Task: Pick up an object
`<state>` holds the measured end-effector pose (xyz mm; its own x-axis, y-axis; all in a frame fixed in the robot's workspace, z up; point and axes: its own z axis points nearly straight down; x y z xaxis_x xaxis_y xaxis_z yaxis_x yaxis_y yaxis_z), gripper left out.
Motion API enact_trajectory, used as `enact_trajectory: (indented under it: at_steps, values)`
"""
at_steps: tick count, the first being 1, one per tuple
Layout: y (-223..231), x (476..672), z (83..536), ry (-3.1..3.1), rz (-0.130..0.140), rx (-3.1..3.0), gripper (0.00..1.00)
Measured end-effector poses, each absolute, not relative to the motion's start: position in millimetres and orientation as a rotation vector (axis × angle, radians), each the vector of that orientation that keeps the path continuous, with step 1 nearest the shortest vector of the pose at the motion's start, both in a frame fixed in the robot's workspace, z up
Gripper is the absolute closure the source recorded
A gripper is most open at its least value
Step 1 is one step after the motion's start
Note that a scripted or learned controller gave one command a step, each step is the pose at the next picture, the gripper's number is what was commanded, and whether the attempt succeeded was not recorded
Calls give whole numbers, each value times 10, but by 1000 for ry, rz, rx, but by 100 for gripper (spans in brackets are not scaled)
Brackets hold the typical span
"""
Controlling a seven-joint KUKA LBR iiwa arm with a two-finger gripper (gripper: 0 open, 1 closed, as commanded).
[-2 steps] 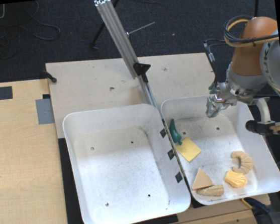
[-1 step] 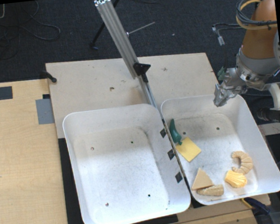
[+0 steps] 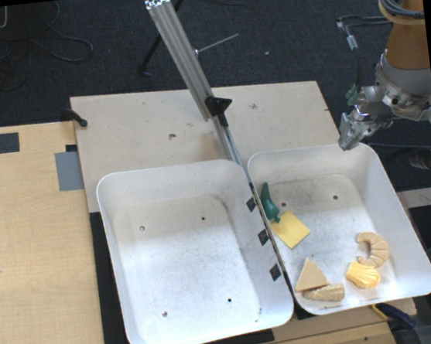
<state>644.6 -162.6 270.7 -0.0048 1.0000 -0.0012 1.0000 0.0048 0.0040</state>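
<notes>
Objects lie in the right bin (image 3: 389, 185) on a pale bench (image 3: 140, 130), dark floor (image 3: 67, 45) behind; hand (image 3: 349, 137) state unclear.

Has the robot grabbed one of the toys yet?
Not yet. The tool hangs above the far rim of the right bin, carrying nothing. The yellow square, green piece, wedge and other pieces all lie in that bin. Reaching down, gripping and lifting are all left.

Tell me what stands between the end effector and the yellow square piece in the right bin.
Nothing visible does. The end effector sits at the right bin's far rim, and bare bin floor lies between it and the yellow square piece. The green piece touches the square's far-left side, beside the dividing wall.
</notes>
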Motion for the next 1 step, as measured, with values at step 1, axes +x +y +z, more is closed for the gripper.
enact_trajectory:
  at_steps: [1]
  values:
    - [-1098,6401,2708,2229,-1,2219,100]
